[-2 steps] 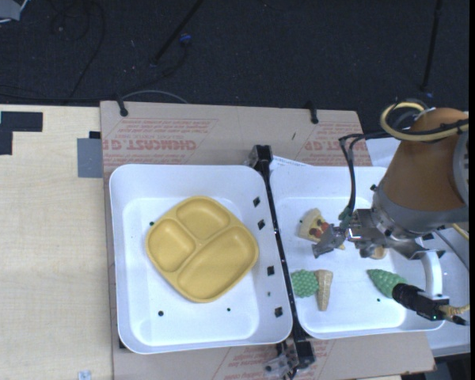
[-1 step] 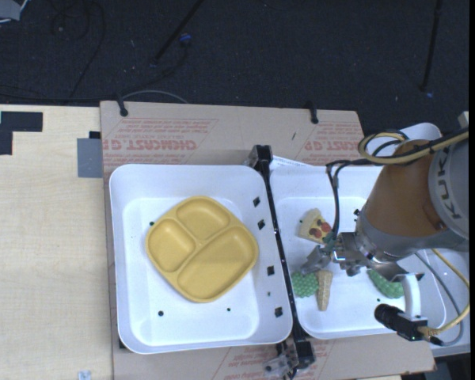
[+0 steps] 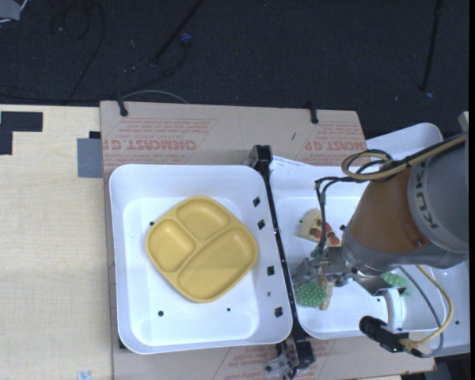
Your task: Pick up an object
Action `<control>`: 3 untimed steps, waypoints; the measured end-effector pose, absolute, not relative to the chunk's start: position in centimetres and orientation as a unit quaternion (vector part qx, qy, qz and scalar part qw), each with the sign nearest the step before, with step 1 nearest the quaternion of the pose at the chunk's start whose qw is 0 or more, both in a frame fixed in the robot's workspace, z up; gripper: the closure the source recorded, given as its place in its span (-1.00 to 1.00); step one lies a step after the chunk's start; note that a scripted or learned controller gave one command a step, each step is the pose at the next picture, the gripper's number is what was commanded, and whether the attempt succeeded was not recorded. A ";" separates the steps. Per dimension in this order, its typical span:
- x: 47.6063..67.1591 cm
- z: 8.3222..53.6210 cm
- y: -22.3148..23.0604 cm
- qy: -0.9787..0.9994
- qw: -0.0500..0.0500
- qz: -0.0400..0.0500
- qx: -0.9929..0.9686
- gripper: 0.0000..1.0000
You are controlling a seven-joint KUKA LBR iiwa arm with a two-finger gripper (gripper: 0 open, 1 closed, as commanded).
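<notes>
My gripper (image 3: 318,273) is low in the right bin (image 3: 344,332), near its left wall, under the orange wrist band. Just below it lies a green knobbly object (image 3: 307,294) with a tan piece (image 3: 327,294) beside it; whether the gripper touches either, I cannot tell. A pizza-slice toy (image 3: 312,226) lies apart from it, farther back in the same bin. A small green item (image 3: 396,280) peeks out from behind the arm on the right.
A yellow divided plate (image 3: 203,248) lies in the middle of the left bin (image 3: 134,204). A black divider (image 3: 272,244) with clips runs between the bins. Cables loop around the arm (image 3: 404,220), which covers much of the right bin.
</notes>
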State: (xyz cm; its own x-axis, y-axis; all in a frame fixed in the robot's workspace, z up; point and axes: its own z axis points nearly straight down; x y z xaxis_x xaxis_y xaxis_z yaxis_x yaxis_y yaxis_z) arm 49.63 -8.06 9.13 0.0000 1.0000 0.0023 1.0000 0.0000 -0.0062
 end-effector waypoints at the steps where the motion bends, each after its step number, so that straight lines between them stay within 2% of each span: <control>1: 49.6 10.2 -8.2 -0.705 0.004 0.002 -0.709 1.00; 3: 50.2 19.6 -9.9 -0.706 0.000 0.000 -0.708 1.00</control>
State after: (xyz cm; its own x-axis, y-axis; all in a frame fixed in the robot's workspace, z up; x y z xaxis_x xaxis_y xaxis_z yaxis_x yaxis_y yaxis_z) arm 50.25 -9.93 19.63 0.0027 1.0000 -0.0003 1.0000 -0.0027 0.0009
